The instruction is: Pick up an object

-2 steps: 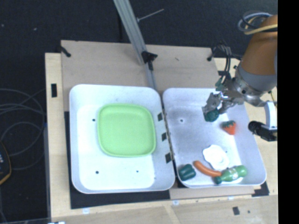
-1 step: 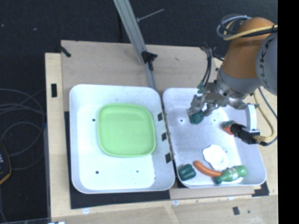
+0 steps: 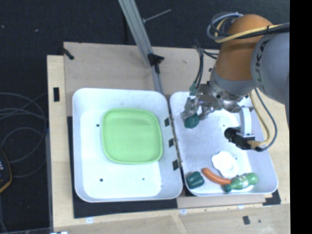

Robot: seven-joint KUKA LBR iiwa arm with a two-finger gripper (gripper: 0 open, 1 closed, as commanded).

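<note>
- Camera view is showing the hand [image 3: 191,112] hanging over the right bin [image 3: 204,145], near its upper left corner.
- It is gripping a small teal object [image 3: 191,122] between its fingers, clear of the floor.

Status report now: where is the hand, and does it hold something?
Hand over right bin, upper left corner. Small teal object at its tips, grip unconfirmed. Other items lie at the bin's near edge, well apart.

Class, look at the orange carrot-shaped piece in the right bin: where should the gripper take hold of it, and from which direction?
Probably across the middle of the orange carrot, from straight above: it lies flat, long and thin. Its right end meets the green bottle, so the free middle seems safer.
</note>
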